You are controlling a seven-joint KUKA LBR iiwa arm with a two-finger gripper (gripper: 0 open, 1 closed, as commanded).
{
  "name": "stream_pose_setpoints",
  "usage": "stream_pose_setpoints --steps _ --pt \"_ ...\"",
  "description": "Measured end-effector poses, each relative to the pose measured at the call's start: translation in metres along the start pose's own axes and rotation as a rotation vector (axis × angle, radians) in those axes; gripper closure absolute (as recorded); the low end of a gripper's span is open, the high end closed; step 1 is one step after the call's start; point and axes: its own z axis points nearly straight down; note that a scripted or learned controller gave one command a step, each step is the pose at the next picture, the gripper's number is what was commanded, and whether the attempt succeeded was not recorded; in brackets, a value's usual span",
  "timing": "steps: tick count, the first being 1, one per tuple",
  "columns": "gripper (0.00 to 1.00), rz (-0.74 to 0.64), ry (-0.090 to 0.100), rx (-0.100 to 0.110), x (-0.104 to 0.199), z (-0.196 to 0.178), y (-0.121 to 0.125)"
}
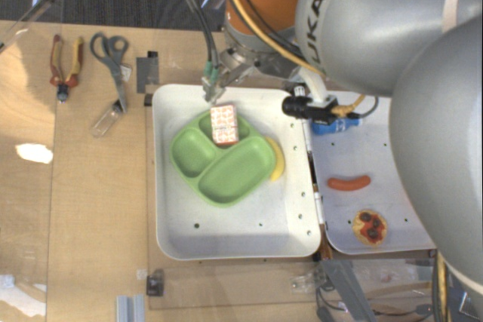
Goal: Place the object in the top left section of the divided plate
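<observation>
From above, the green divided plate (pixel 223 166) sits in the left white bin (pixel 234 237), with a yellow item (pixel 278 162) tucked against its right edge. A small patterned box (pixel 224 124) rests in the plate's upper compartment, leaning over the divider. The gripper (pixel 210 93) hangs just above and left of the box, apart from it; whether its fingers are open or closed cannot be told. The right bin (pixel 392 241) holds a sausage (pixel 349 182), a small pizza (pixel 369 227) and a blue item (pixel 332 124). Scissors (pixel 113 68) and pliers (pixel 64 65) lie on the tabletop (pixel 90 222).
</observation>
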Motion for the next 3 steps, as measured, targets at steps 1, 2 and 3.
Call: stream_pose_setpoints --steps 1,2,3 --pt "0.0 0.0 0.0 0.0 0.0 0.0 0.0" --pt "0.0 0.234 0.002 0.01 0.047 0.101 -0.027" --pt "1.0 0.236 0.002 0.004 0.045 0.089 -0.025"
